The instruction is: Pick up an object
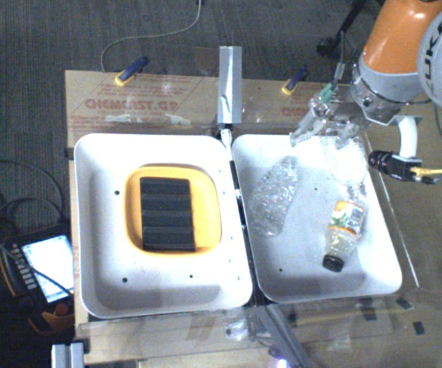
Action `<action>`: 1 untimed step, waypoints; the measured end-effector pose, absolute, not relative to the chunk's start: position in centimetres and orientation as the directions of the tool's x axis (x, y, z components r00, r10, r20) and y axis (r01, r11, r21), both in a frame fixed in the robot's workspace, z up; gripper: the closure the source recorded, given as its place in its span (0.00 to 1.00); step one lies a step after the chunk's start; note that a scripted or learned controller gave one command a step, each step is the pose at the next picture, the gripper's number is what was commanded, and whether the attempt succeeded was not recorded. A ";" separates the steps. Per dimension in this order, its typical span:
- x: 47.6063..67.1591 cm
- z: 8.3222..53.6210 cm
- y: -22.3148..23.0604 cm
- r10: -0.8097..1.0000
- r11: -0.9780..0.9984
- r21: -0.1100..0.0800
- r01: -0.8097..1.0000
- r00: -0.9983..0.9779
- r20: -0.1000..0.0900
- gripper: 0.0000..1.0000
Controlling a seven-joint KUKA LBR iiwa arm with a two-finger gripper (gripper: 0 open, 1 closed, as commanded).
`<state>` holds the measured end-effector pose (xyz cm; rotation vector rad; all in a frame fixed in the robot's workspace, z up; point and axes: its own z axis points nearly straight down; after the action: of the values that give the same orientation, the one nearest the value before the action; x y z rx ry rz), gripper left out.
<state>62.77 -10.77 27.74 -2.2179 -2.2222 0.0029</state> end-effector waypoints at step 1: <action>58.1 24.4 -16.5 1.000 -0.022 -0.003 1.000 0.022 -0.001 0.00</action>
<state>58.06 -16.54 24.40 -2.2454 -2.1957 0.0047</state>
